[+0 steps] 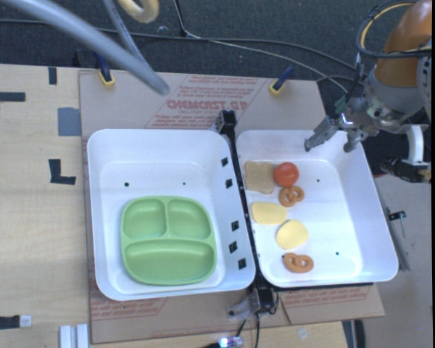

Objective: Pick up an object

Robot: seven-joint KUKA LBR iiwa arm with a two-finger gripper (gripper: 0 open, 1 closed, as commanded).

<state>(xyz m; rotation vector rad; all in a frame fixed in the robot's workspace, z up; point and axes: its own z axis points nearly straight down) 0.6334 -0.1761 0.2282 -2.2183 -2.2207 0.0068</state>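
Observation:
The right bin (351, 216) holds several food toys: a tan bread slice (259, 176), a red tomato (286, 173), a small pretzel (291, 196), a pale yellow piece (267, 212), a yellow chip-like piece (292, 234) and a second pretzel (299, 263). My gripper (332, 141) hangs over the bin's far right rim, up and to the right of the tomato. Its two fingers stand spread apart with nothing between them.
The left bin (105, 194) carries a green divided plate (168, 239). A black divider clip line (235, 194) runs between the bins. Cables cross the dark bench at the back, and a grey tube (72, 24) slants across the top left.

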